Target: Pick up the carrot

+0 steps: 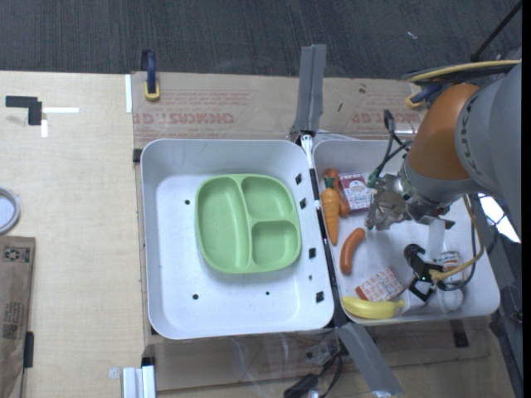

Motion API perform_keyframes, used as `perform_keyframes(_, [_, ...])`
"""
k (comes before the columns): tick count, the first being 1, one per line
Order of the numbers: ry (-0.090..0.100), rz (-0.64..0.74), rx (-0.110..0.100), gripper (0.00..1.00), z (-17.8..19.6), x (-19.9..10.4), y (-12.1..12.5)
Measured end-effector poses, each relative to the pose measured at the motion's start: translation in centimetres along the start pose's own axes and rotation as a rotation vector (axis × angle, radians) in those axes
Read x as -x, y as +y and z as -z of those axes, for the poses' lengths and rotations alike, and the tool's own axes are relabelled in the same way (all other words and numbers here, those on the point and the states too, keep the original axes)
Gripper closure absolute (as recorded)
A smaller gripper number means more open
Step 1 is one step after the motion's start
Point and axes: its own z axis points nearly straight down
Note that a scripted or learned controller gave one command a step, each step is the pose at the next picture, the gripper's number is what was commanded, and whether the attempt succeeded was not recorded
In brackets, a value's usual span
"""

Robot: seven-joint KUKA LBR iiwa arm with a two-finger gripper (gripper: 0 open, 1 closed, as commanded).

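Note:
The carrot (pixel 331 211) is orange with a green top. It lies lengthwise along the left wall of the right bin (pixel 477 301), top end toward the back. My gripper (pixel 382 215) hangs over the middle of that bin, to the right of the carrot and apart from it. Nothing shows in its grasp. The orange wrist band (pixel 438 143) sits above and to the right of it.
A red sausage (pixel 352 249) lies just right of the carrot's tip. A red-and-white packet (pixel 357 191) is at the back and another (pixel 380 286) at the front beside a banana (pixel 373 308). A green divided plate (pixel 249 222) rests in the left bin (pixel 166 247).

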Motion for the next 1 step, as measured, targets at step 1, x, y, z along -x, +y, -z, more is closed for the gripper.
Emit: perform_keyframes(1, [-0.001, -0.240, 0.002, 1.00, 9.09, -10.02, -5.19])
